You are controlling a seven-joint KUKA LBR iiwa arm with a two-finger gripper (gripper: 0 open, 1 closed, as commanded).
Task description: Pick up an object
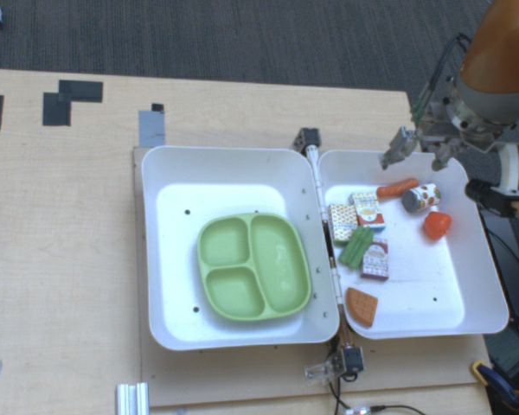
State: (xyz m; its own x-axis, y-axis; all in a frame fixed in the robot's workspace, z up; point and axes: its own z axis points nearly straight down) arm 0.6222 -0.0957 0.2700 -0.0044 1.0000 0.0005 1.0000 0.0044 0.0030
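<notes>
Carrot (399, 188) lies close against a small can (421, 198) below the spread, empty fingers (396, 151), so descending may knock both aside.

Plate (254, 267) in left bin (169, 232)

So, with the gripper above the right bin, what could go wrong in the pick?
1. The small boxes, green piece and red carton lie packed together; a grasp there may catch two.
2. The carrot and can lie close; the gripper might knock one.
</notes>
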